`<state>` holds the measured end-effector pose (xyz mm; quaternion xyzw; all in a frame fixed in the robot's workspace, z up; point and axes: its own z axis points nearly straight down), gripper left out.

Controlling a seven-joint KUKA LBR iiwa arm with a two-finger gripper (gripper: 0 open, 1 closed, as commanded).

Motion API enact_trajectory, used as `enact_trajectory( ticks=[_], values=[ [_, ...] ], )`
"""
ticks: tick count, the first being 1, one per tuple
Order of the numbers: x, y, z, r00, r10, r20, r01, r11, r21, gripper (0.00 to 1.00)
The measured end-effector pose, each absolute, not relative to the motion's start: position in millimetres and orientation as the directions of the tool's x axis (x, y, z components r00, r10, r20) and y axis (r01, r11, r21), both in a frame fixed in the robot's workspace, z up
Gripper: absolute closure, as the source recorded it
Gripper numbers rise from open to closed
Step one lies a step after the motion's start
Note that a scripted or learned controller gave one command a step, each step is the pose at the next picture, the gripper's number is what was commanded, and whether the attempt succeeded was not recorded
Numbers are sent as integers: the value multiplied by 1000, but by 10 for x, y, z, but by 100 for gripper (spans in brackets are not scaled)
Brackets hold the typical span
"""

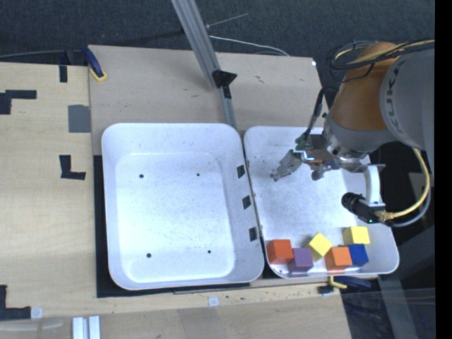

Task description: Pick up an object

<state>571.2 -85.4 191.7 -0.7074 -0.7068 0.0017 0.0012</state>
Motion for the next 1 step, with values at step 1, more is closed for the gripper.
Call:
enact_trajectory(
  ticks=[1],
  values=[
    [5180,-688,4255,-2,1000,-1,1000,2,8,0]
  ],
)
